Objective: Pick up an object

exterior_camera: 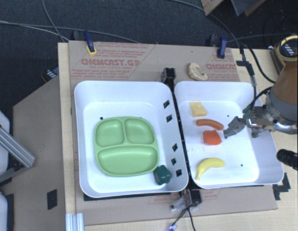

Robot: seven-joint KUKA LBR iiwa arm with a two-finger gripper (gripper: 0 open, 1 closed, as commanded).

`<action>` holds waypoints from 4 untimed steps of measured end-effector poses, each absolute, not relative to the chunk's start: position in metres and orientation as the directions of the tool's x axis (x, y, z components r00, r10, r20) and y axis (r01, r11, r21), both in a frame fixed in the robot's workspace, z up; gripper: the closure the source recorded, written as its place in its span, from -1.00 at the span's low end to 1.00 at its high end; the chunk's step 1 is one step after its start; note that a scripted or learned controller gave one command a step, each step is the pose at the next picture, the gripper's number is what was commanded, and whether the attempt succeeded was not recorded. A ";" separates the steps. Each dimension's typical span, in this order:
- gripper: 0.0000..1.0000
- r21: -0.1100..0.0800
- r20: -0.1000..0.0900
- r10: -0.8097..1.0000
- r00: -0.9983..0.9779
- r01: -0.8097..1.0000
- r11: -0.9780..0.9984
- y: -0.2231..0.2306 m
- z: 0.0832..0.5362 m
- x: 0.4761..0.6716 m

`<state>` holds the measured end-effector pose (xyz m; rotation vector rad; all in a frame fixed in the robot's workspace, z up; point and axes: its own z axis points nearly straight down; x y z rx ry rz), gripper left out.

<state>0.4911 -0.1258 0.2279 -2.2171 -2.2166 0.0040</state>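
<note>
The right bin holds a yellow cheese wedge, a reddish sausage, an orange-red block and a yellow banana. My gripper reaches in from the right over this bin, low and just right of the sausage and the orange-red block, touching neither as far as I can see. Nothing shows in its grasp. In the left bin lies a green divided plate, with a dark green object at the plate's lower right corner.
A beige curved object lies on the cardboard behind the right bin. Blue clamps hold the board's back edge. Cables run along the bench's right side near the arm.
</note>
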 end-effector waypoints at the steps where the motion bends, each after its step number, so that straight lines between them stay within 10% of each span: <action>1: -1.00 -0.007 0.003 1.000 0.000 1.000 0.000 -0.124 0.172 0.500; 2: -1.00 -0.006 0.003 1.000 0.000 1.000 0.000 -0.120 0.119 0.510; 3: 1.00 0.000 0.002 1.000 0.001 1.000 -0.001 -0.121 0.133 0.510; 4: 1.00 0.003 -0.001 1.000 0.001 1.000 -0.001 -0.130 0.181 0.509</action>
